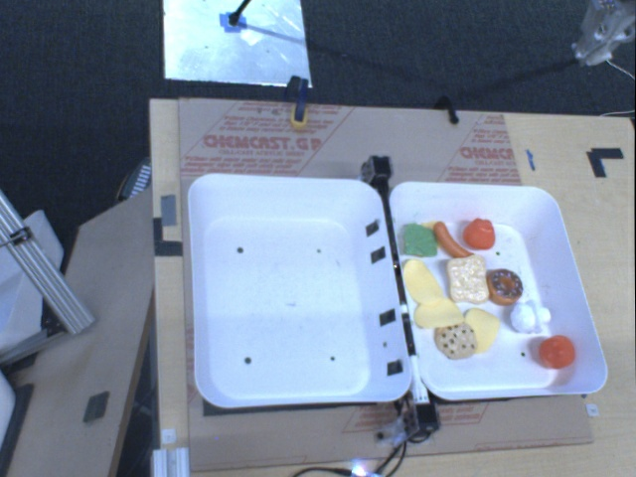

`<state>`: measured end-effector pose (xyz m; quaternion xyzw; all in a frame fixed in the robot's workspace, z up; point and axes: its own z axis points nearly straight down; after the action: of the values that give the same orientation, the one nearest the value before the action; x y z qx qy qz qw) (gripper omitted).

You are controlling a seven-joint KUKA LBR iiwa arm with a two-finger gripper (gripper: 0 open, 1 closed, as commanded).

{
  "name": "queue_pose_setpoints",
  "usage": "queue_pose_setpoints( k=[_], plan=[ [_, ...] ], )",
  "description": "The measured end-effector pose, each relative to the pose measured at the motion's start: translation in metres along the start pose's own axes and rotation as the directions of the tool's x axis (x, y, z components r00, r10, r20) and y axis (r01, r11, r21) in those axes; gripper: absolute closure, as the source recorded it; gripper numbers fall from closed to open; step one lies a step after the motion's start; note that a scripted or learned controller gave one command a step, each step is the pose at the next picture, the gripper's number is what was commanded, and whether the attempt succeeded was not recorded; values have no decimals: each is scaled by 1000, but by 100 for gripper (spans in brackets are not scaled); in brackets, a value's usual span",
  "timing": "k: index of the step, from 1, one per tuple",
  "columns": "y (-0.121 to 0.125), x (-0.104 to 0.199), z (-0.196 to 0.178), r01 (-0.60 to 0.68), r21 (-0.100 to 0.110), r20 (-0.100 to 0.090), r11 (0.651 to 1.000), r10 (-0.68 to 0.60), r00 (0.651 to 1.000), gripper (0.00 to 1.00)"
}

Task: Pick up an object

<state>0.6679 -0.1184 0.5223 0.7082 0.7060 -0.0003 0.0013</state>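
Dark carpet surrounds the table [556,142], and on its pale wooden top we see a printed cardboard sheet [268,137] lying under two shallow white bins set side by side. A square of shiny foil-like sheet [234,28] lies on the floor beyond the table's far edge, and a slanted metal rail [35,266] stands at the left.

We find the left bin [288,376] bare inside but for a few small dark dots on its floor. Black clips run along the seam where it meets the right bin [571,266].

All the objects we could pick sit in the right bin. Near its far side a green piece [418,240] lies just beside an orange sausage [450,239], and a red tomato [479,233] sits to their right. Below them a square cracker [467,279] touches a chocolate doughnut [505,286]. Yellow chip-like slices [422,282] lie against the bin's left wall, with a speckled cookie [455,341] at their near end. A small white object [527,317] rests right of the doughnut, and a second red ball [556,351] sits near the bin's front right corner.

We see the gripper [602,30] far up in the top right corner, well apart from both bins, over the carpet. It looks pale and blurred, and we cannot tell how it is set; nothing shows beneath it.
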Motion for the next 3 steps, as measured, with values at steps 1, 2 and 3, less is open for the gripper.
queue_pose_setpoints(
  k=[1,2,3],
  plan=[
    [0,-36,-4,1,-2,0,1000,-1,1000,100],
    [0,-73,4,1,-1,0,1000,-1,1000,100],
    [1,-67,-14,6,-4,0,1000,-6,1000,100]
  ],
)
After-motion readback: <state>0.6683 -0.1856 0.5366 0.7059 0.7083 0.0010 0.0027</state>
